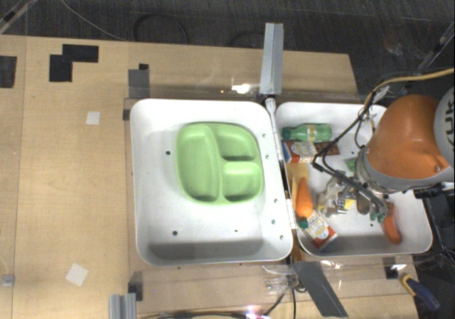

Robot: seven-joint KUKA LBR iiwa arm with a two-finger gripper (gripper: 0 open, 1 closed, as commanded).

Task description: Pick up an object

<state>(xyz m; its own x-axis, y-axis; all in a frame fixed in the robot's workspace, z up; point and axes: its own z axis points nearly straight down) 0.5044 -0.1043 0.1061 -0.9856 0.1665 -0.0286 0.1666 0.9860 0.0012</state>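
The right bin holds several small objects. A green bottle lies at its far left corner. An orange carrot lies along the left wall, with a small red and white carton just in front of it. A reddish sausage rests near the front right. My gripper is down inside this bin among the clutter, right of the carrot, under the orange wrist band. The arm hides the objects beneath it.
The left bin holds a green divided plate. A grey metal post stands behind the wall shared by the bins. Black cables loop from the wrist over the right bin.
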